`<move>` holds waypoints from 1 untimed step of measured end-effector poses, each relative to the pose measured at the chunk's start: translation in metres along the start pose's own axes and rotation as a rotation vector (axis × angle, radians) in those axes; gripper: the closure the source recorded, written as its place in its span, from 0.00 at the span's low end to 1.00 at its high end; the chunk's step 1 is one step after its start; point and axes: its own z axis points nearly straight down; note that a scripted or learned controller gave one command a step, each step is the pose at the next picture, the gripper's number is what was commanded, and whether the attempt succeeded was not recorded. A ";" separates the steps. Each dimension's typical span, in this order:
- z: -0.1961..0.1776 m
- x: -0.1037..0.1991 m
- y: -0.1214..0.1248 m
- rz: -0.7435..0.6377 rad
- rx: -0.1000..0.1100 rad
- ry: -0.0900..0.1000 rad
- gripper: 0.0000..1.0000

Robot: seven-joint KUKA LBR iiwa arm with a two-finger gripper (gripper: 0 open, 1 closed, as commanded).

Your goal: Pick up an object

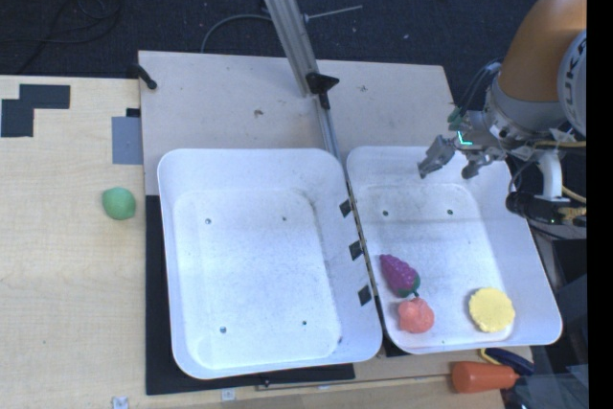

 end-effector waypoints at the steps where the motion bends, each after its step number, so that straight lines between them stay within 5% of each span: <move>1: 0.000 0.000 0.000 0.000 0.000 0.000 0.00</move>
